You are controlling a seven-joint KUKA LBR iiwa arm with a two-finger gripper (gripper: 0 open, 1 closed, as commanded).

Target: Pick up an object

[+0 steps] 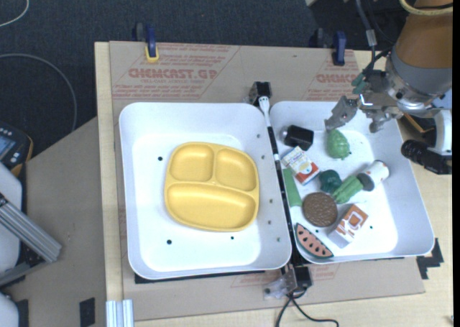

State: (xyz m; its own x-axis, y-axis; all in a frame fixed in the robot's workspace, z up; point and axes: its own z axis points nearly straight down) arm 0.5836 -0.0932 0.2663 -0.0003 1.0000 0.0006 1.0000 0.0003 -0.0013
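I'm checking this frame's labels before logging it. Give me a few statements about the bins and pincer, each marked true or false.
1. The yellow divided plate lies in the left bin. True.
2. The pincer hangs over the left bin. False: it is over the right bin, above the green round toy.
3. The watermelon slice lies at the right bin's near edge. True.
4. The brown cookie sits on the yellow plate. False: it is in the right bin.
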